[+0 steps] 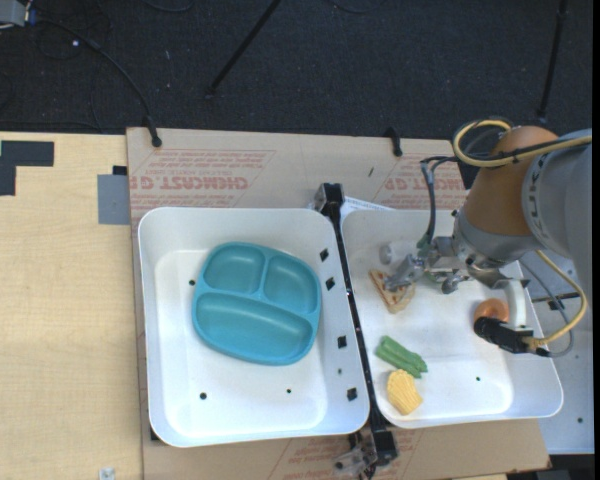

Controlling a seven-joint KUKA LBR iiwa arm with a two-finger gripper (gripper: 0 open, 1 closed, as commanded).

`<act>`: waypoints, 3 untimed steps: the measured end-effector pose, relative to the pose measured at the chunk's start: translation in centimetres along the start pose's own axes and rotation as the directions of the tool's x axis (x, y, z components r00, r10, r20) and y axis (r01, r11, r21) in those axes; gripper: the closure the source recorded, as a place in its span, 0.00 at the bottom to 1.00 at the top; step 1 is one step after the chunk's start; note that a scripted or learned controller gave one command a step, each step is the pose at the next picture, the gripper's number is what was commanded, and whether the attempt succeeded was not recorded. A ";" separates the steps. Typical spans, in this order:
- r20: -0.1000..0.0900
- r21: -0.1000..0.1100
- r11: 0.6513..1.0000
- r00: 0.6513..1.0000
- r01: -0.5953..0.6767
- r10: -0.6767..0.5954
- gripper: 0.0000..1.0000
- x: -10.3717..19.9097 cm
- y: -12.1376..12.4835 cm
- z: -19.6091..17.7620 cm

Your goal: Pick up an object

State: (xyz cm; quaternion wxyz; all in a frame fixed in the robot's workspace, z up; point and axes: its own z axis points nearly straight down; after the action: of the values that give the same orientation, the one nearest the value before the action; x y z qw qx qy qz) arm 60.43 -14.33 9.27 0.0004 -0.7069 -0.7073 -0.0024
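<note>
The right bin holds a tan, wedge-shaped slice of toy food at its upper left. A green pea pod lies lower down, and a yellow corn cob sits just below it. My gripper reaches in from the right and hangs low over the upper edge of the tan slice, touching it or just above it. I see nothing lifted in it. A small orange thing lies at the bin's right side, partly hidden by the arm.
The left bin bears a teal divided plate in its middle. A black divider runs between the two bins. The grey arm covers the right bin's upper right corner.
</note>
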 end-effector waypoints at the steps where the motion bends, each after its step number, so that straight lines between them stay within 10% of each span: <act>1: -0.001 -0.006 1.000 1.000 0.001 -0.001 1.00 0.1 0.2 -1.3; 3: 0.004 0.001 1.000 1.000 0.000 0.000 1.00 -0.9 -0.3 -11.6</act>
State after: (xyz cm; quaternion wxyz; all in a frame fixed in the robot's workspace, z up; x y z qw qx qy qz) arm 60.09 -15.26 20.83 -0.0008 -0.7069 -0.7073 -0.0005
